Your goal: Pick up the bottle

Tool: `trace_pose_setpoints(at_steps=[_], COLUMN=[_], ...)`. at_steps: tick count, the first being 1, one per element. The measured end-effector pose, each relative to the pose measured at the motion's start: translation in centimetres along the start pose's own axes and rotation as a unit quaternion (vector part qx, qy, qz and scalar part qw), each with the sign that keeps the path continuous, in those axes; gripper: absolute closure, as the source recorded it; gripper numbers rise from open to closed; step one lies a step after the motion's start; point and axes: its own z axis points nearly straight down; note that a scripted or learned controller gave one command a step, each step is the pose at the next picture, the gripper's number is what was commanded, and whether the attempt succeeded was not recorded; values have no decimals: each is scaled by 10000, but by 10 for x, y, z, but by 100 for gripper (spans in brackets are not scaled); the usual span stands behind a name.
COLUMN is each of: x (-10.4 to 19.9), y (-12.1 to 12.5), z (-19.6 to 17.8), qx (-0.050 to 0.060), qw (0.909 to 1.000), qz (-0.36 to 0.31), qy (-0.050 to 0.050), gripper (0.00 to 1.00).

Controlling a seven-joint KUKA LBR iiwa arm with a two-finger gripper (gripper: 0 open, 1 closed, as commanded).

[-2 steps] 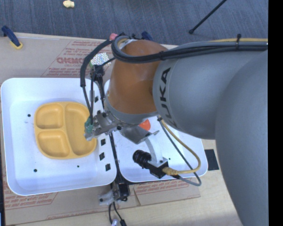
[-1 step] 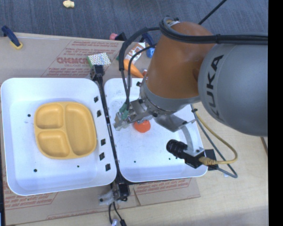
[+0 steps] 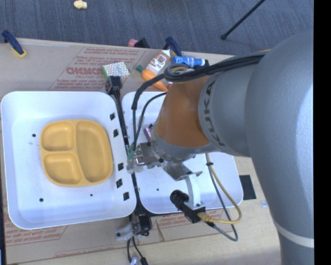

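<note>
The gripper (image 3: 179, 170) hangs low over the right bin (image 3: 154, 195), under the bulky grey-and-orange arm (image 3: 226, 115) — whether it is apart or together cannot be told. A yellow cable (image 3: 223, 203) loops just below it. Left of the gripper, past the bins' shared wall, a smooth yellow three-compartment plate (image 3: 76, 151) lies in the left bin (image 3: 16, 148). Beyond the gripper, outside the bin's far rim on the cardboard-covered table (image 3: 71, 76), the orange-and-white bottle (image 3: 156, 66) lies tilted — partly masked by the arm. A patterned small block (image 3: 115, 69) sits near it.
</note>
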Motion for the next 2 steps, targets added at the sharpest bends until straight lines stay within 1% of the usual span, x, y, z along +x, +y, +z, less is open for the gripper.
trace_pose_setpoints(at_steps=[1,2], x=[-31,25], y=[-3,2], z=[-111,-31], qx=[-24,0], qw=[9923,9696], qz=[-1237,-2446], qy=[-10,-3], gripper=[100,100])
